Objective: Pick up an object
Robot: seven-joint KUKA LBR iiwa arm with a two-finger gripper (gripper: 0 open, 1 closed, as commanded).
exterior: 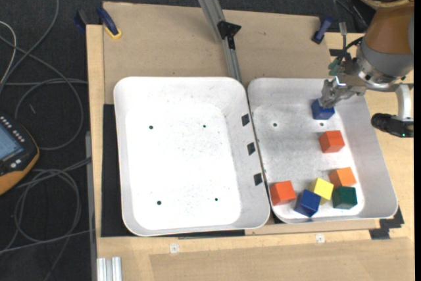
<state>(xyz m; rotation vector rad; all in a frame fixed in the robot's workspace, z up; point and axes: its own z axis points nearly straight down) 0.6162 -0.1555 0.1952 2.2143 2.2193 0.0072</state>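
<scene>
**Gripper sitting over blue block in right bin**

Arm [388, 29] is reaching in from the right, w/ the orange band showing above the grey wrist. Gripper [327, 99] is pointing down into the far part of the right bin [368, 141], directly over a blue block [322, 111]. Fingers look to be touching or straddling the block's top, but can't tell how wide they're set or whether they're actually clamping it; the block appears to be resting on the bin floor or just off it, can't tell which.

Other blocks are lying in the same bin. A red-orange block [331, 141] is sitting near the blue one, a bit toward the camera. Along the near rim a cluster is gathering: orange block [283, 191] at the left, a second blue block [307, 202] just beside it, yellow block [323, 188] touching that blue one, green block [345, 197] to the right, and another orange block [341, 176] just behind the green.

Left bin [131, 141] is lying beside the right one, rims meeting at the middle. A metal pole [210, 3] is slanting up from between the bins at the far side. Blue clamps [108, 22] are gripping the bench board's far corners.
</scene>
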